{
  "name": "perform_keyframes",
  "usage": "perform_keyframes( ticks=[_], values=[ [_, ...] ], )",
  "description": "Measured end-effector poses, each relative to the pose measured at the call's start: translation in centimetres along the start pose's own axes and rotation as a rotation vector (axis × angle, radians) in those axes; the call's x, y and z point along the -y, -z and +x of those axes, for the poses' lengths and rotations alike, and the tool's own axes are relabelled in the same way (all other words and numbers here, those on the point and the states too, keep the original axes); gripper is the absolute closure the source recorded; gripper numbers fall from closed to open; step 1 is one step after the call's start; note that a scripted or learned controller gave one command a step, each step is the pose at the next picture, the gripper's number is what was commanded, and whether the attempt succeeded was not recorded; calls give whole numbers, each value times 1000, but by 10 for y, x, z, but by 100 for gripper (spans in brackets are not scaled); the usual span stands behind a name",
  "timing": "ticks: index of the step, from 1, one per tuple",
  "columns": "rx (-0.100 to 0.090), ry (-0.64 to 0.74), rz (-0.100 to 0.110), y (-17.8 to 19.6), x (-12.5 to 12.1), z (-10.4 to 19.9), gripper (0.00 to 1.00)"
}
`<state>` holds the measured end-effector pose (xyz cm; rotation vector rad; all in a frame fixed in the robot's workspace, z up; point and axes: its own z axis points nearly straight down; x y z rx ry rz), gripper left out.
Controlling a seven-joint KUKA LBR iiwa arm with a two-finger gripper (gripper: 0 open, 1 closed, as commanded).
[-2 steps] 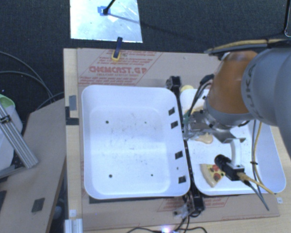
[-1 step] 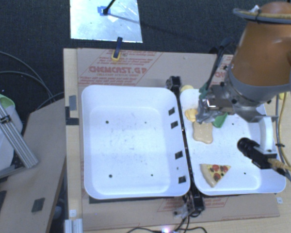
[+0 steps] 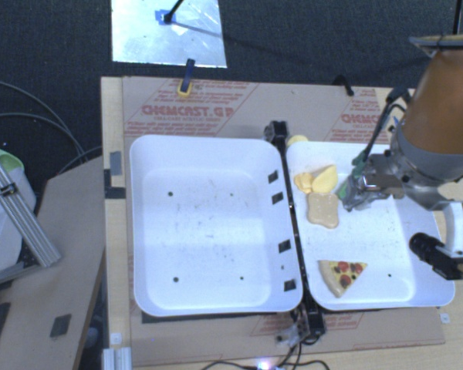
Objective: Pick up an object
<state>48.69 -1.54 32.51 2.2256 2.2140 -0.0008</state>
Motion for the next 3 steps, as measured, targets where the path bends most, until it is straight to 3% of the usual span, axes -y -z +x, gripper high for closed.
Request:
perform_keyframes(
  ticks=[1, 2, 3],
  values=[
    [-4, 14, -4, 30, 0, 57, 100],
    [0, -1, 1, -7, -12, -23, 100],
    [-5, 18, -5, 25, 0, 59, 100]
  ],
)
